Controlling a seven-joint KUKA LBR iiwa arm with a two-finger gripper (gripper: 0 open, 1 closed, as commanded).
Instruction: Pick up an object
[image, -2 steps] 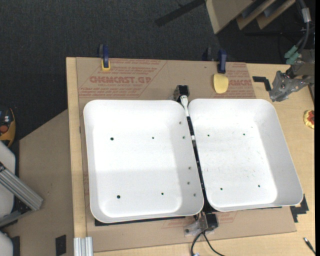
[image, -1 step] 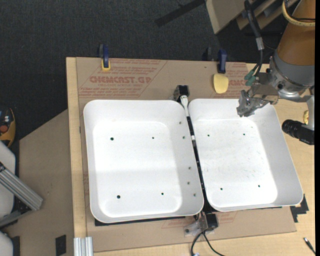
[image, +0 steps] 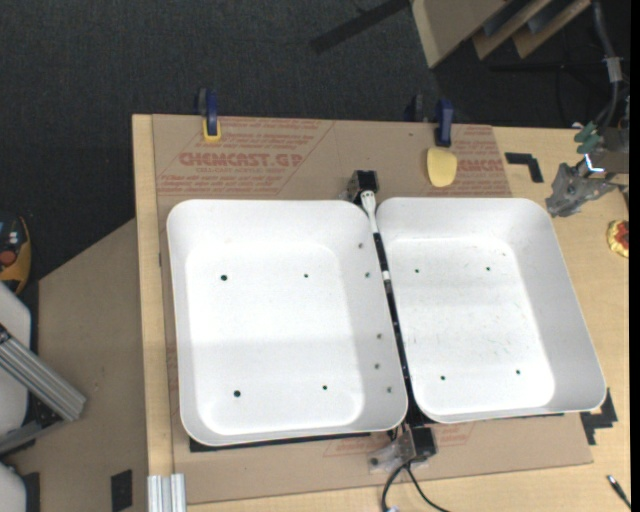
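Closest thing to a pickable object I can spot is a yellow lump (image: 441, 166), sitting on the desk (image: 250, 150) just past the 12 o'clock rim of the right bin (image: 560, 300), outside it. The left bin (image: 185, 300) is further. With the arm coming in from 3 o'clock, I'd guess right side first.

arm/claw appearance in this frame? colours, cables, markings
Just a small part is in frame at the right edge: the claw is bare grey metal, angular and blurry, with a teal-green spot just above it. Thin dark cables run up from there. Too small to read any markings.
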